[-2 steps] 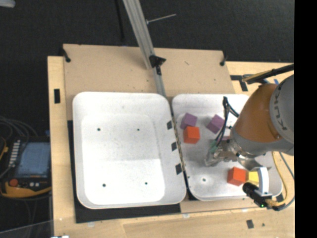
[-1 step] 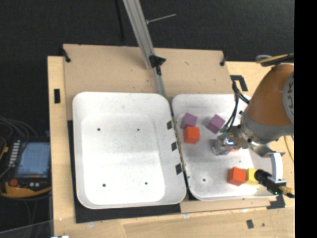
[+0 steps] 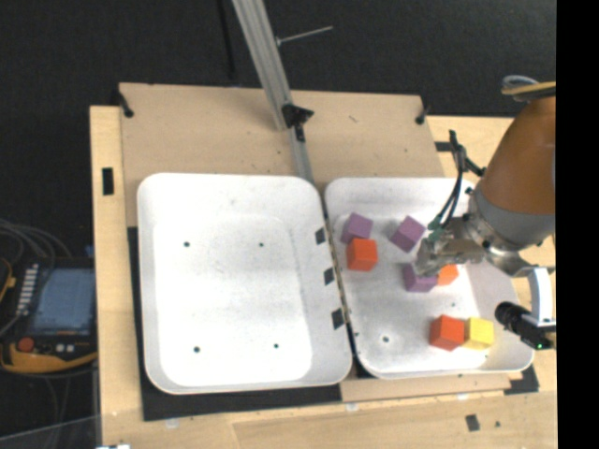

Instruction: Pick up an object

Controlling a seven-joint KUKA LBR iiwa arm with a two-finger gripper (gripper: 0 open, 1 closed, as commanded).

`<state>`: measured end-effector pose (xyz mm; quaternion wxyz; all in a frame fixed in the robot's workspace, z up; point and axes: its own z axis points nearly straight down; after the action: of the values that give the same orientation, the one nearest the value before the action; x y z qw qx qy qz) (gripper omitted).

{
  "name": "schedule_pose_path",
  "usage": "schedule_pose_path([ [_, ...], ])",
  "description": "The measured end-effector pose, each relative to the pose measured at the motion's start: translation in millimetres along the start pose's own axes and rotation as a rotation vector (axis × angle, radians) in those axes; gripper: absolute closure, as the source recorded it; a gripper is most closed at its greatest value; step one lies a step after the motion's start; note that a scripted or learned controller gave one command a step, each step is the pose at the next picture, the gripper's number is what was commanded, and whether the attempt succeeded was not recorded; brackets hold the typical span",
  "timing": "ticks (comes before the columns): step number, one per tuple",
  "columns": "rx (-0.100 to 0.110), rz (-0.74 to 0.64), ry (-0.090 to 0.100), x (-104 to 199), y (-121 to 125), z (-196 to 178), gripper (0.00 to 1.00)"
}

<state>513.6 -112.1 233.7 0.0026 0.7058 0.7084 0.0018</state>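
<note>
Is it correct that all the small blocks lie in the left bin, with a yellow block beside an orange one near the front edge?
Not quite: in the camera view the blocks lie in the right bin, not the left bin. The rest holds: the yellow block sits beside an orange block near the front edge.

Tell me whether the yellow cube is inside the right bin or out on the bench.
Inside. The yellow cube rests on the floor of the right white bin, near its front right corner, touching an orange cube.
</note>
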Motion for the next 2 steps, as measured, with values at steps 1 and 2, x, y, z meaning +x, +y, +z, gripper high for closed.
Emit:
schedule_pose_path([
  [1, -0.002, 0.0, -0.001, -9.7, 6.8, -57.0, 1.0],
  [2, 0.008, -0.002, 0.002, 40.8, 24.1, -37.9, 1.0],
])
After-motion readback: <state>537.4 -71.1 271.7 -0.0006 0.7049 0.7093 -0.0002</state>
